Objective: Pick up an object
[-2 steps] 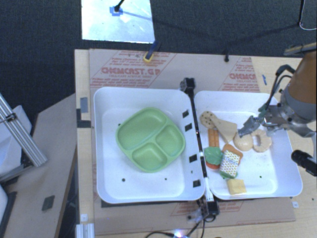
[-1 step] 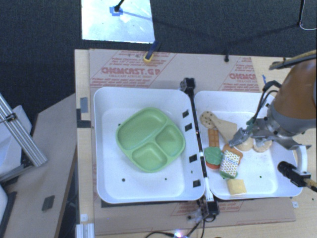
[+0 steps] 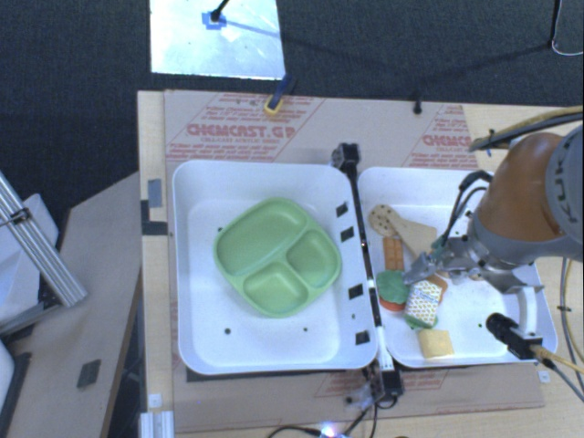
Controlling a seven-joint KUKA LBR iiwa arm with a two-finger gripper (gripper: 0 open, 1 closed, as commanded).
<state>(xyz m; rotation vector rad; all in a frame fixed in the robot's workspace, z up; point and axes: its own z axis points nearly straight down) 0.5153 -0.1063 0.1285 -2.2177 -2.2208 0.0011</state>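
Where the gripper [image 3: 427,267] hangs — finger state unclear — patterned pouch [image 3: 422,304] just below, green disc [image 3: 393,286] beside.

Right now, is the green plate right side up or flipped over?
Right side up. The green plate lies flat in the left bin, its three compartments facing up, nothing in them.

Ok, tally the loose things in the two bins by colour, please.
Green: 2, the divided plate in the left bin and a small round piece in the right bin.
Tan or wooden: 1, spatula.
Orange: 1, strip.
Yellow: 1, block.
Patterned white: 1, piece.
Total: 6
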